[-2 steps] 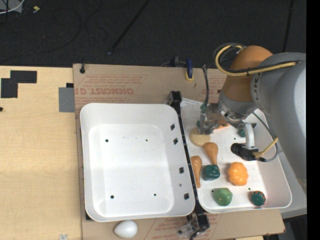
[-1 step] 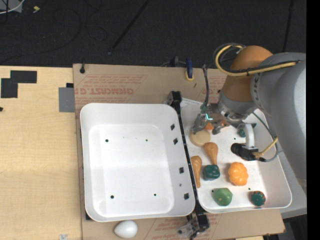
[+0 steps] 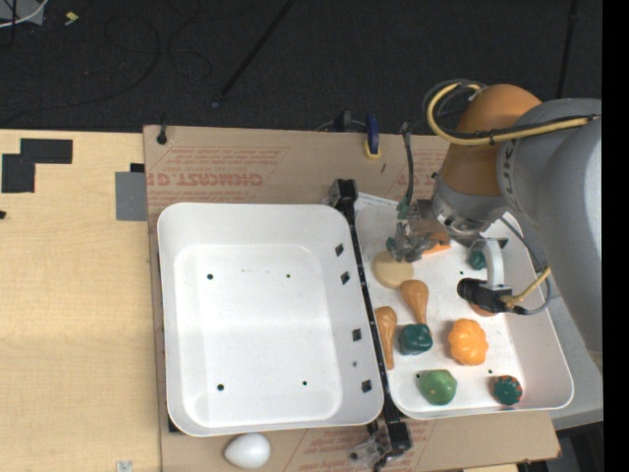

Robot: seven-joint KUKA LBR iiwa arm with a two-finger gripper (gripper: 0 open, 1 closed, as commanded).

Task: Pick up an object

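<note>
Cream-coloured object (image 3: 390, 271) is seen lying in the right bin (image 3: 550, 382), near its left wall, beside two orange cone-shaped pieces (image 3: 415, 298). The gripper (image 3: 403, 249) is positioned directly above it at its upper edge; finger state cannot be told.

Cream oval object (image 3: 390, 272) lying flat, right bin's upper left, beside orange cone (image 3: 416, 298)

Arm (image 3: 550, 180) over right bin (image 3: 550, 386), toys inside, left bin (image 3: 187, 264)
</note>
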